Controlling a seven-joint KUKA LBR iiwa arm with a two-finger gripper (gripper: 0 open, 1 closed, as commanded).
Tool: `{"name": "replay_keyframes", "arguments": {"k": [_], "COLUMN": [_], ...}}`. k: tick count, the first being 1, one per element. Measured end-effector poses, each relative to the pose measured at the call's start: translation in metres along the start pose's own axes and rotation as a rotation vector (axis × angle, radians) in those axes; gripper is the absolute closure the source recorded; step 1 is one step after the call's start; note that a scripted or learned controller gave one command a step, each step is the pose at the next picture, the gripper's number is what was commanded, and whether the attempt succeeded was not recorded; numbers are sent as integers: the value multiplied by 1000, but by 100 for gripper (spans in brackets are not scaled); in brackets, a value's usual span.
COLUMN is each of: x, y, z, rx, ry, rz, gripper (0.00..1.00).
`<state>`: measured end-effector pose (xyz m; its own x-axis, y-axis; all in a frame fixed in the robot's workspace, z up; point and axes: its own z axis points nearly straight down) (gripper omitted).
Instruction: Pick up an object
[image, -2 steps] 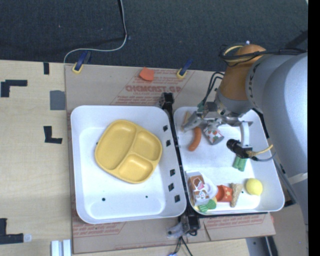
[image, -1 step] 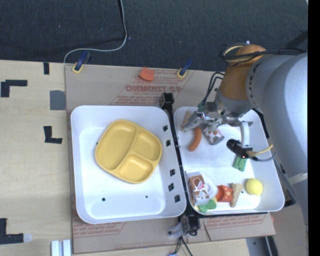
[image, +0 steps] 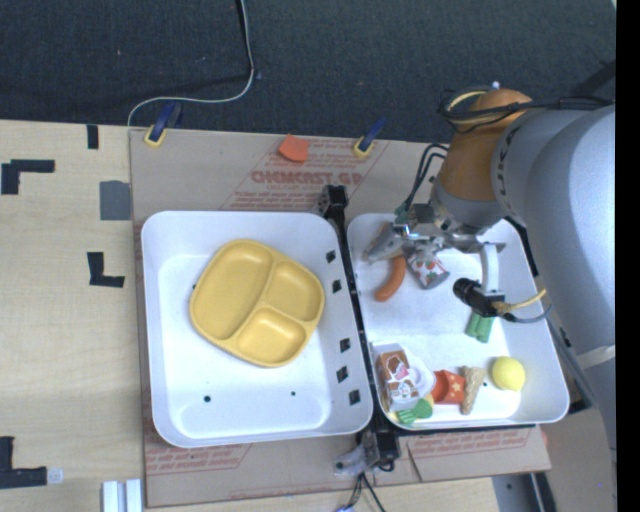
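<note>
My gripper (image: 380, 246) hangs over the upper left part of the right bin (image: 540, 330), close to the divider between the bins. Just below it lies an orange sausage-shaped toy (image: 390, 281), slanted. A small red and white packet (image: 430, 268) sits right of the gripper, under the wrist. Nothing shows as held. Along the bin's front lie a printed packet (image: 397, 372), a green piece (image: 415, 408), a red piece (image: 450, 386), a tan piece (image: 472, 384) and a yellow ball (image: 508, 374). A green block (image: 481, 326) rests mid-right beside a black cable end.
The left bin (image: 170, 400) holds a yellow divided plate (image: 257, 301). An orange disc (image: 293, 149) and clamps sit on the cardboard behind the bins. The grey arm (image: 570, 220) covers the right bin's far right side.
</note>
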<state>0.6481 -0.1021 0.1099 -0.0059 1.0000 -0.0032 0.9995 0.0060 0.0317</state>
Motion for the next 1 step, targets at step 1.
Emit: {"name": "replay_keyframes", "arguments": {"k": [1], "x": [0], "y": [0], "z": [0], "rx": [1], "ry": [0], "rz": [0], "gripper": [0]}}
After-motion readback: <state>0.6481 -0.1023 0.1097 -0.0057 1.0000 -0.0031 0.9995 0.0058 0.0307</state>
